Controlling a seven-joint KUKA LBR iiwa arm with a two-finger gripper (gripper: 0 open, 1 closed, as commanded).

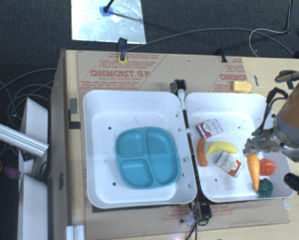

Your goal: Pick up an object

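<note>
divided plate (147,157): light blue
bins (139,101): white
banana (221,147): yellow
carrot (253,170): orange, green top
tomato (267,167): red
sausage (202,152): orange-red
cartons (209,128): red and white
bench board (154,70): tan, red lettering

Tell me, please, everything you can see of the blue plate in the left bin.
The blue plate is a light blue, rounded-square tray that looks like plastic, split by raised ridges into four compartments of unequal size. It lies flat and right way up on the floor of the left bin, turned slightly against the bin's sides, toward the near right part. Nothing lies in it, and only the bin touches it.
</note>
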